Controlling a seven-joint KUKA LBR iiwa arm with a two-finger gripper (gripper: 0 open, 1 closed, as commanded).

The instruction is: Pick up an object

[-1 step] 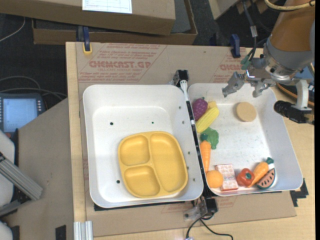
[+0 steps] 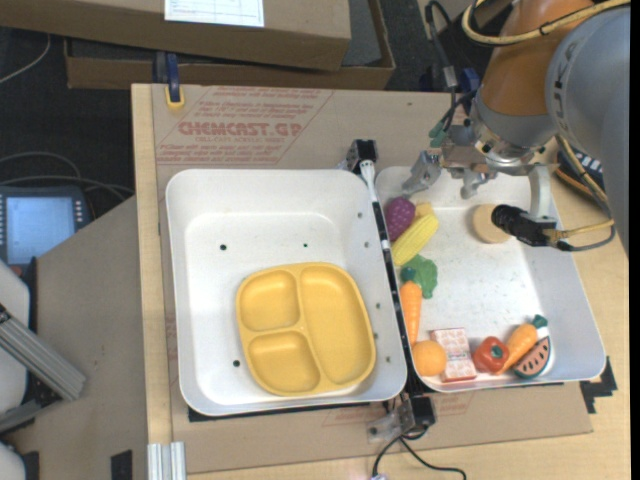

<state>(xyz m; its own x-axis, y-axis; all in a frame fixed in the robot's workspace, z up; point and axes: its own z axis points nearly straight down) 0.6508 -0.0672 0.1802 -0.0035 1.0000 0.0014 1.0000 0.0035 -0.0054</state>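
Starting at the left, we see the left shallow white bin carrying a yellow plastic tray with three compartments, lying flat near the bin's front. Nothing there is being worked on.

Moving right across the divide, the right shallow white bin holds the candidates: a purple toy grape bunch touching a yellow toy corn cob by the left wall, then a green toy broccoli and a long orange toy carrot below them. Along the front edge lie an orange toy fruit, a pink-and-white box, a red toy tomato, a small carrot and a watermelon slice, packed close. A tan round disc sits apart near the back.

Above the back edge of this bin hangs the pincer, and we judge its fingers released, with nothing between them. We take this as the approach step: no object chosen or grasped yet.

Next, the move calls for descending onto a single piece. The grapes and corn lie nearest, but their contact with each other and the wall could spoil a clean closure.
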